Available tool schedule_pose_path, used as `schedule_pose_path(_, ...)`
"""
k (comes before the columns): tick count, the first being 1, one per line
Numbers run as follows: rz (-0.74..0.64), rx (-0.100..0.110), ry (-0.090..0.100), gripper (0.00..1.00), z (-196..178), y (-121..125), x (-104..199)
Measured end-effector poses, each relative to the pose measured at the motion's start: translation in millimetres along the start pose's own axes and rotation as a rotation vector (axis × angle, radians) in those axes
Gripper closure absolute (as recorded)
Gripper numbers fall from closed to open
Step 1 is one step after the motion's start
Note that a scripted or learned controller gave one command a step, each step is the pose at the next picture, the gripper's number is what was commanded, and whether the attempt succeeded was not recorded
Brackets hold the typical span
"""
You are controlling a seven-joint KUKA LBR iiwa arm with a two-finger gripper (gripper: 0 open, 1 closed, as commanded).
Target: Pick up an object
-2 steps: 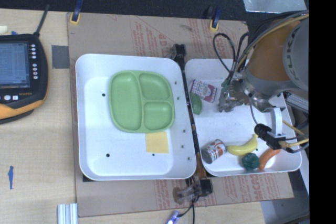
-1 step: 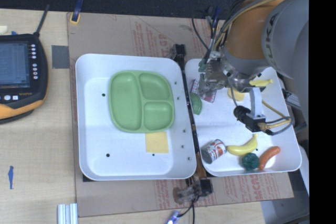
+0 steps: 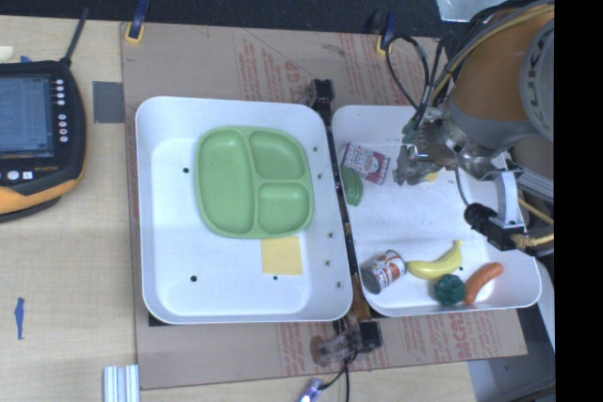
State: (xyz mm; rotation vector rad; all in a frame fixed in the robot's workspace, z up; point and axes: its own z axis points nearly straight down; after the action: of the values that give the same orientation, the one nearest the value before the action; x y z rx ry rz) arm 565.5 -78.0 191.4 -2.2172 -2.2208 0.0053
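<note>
We see gripper (image 3: 415, 167) low in right bin (image 3: 424, 231), near red packet (image 3: 366, 162); jaws' state unclear; nothing lifted yet.

Red print is seen on the cardboard sheet (image 3: 236, 71) beneath the bins, too faint to be read; no other text is legible.

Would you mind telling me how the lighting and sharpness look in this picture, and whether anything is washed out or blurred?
Camera view: even overhead light, soft shadows; the left bin is bright, near washed out at its rim; the green plate and banana read clearly; the pincer is dark and slightly blurred, its detail hard to make out.
</note>
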Motion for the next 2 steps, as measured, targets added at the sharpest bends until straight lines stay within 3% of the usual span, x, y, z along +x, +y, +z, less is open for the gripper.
schedule_pose_path(1, -0.004, -0.002, 0.0, 1.0, 0, 20, 74)
schedule_pose_path(2, 0.0, 0.0, 0.0, 1.0, 0, 0, 12)
